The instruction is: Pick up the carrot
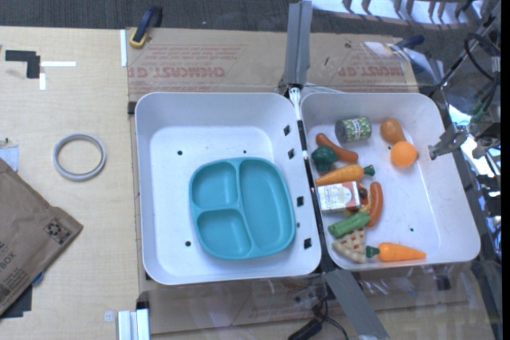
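Here, carrot (401,252) near bin's (446,171) front wall, open floor behind.

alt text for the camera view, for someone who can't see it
Two shallow white bins sit side by side on a bench: the left bin holds a teal divided plate, the right bin a heap of toy food, including two carrots, an orange and a small can. A tape ring lies on the bench at left.

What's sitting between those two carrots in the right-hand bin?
In the camera view, between the upper carrot and the lower carrot lie a small red-and-white carton, a red sausage and a green pod.
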Available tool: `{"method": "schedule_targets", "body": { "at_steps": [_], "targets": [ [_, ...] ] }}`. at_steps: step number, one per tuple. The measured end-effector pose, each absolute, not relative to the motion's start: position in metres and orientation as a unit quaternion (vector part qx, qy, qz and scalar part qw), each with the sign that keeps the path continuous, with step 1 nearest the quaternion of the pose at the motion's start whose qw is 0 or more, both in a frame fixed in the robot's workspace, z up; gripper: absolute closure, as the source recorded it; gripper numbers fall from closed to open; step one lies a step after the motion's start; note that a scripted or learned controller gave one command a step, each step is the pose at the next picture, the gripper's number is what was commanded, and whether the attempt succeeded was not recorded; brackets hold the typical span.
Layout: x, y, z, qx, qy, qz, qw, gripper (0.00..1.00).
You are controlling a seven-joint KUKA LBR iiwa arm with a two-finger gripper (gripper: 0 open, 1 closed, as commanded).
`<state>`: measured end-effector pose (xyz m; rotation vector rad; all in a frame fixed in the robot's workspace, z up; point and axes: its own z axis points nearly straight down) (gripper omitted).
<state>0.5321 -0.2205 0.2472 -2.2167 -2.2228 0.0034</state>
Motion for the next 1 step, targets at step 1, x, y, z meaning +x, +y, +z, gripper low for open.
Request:
{"method": "schedule_targets", "body": {
  "at_steps": [1],
  "targets": [
    [0.5844, -0.2211, 0.2084, -0.618, -0.786, 0.0004, 0.000, 0.00]
  ]
}}
